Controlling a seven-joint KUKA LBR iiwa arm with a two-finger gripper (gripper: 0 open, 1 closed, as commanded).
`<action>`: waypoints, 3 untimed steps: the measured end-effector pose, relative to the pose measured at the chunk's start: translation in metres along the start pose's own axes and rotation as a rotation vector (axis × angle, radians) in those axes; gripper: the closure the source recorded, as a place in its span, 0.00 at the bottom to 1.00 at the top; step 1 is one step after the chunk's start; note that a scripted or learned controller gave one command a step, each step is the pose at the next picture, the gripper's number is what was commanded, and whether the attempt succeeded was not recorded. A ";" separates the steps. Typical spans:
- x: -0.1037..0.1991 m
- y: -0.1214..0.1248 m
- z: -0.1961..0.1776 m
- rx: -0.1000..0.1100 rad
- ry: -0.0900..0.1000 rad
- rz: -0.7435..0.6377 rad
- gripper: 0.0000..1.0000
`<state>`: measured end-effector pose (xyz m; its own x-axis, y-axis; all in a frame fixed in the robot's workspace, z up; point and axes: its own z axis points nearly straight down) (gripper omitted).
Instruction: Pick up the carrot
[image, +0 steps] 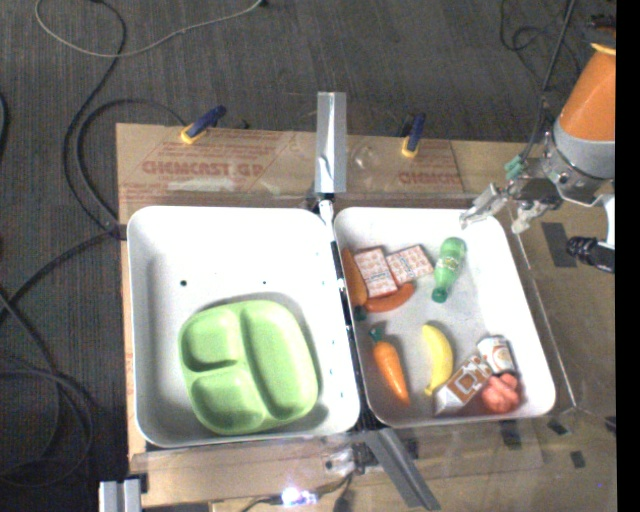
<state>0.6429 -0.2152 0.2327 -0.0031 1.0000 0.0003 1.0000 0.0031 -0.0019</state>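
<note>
Apparently open, the gripper (497, 207) hovers far from the carrot (390, 368).

Floor is dark grey carpet (60, 120) with black and pale cables (85, 95) looping across the left side and top. Bench top is a brown cardboard sheet (240, 165) with red print, held at the far edge by two yellow-and-blue clamps (203, 123), with a metal bracket (331, 140) standing upright between them. A small bright light (292, 496) glows at the near edge.
</note>
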 end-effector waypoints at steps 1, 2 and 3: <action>-0.006 0.001 -0.019 0.000 -0.002 0.056 0.00; 0.032 0.016 -0.043 -0.001 -0.005 -0.102 0.00; 0.059 -0.067 -0.009 -0.001 0.000 -0.443 0.00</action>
<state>0.5760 -0.1568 0.2420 -0.4311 0.9023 0.0005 0.9023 0.4311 -0.0005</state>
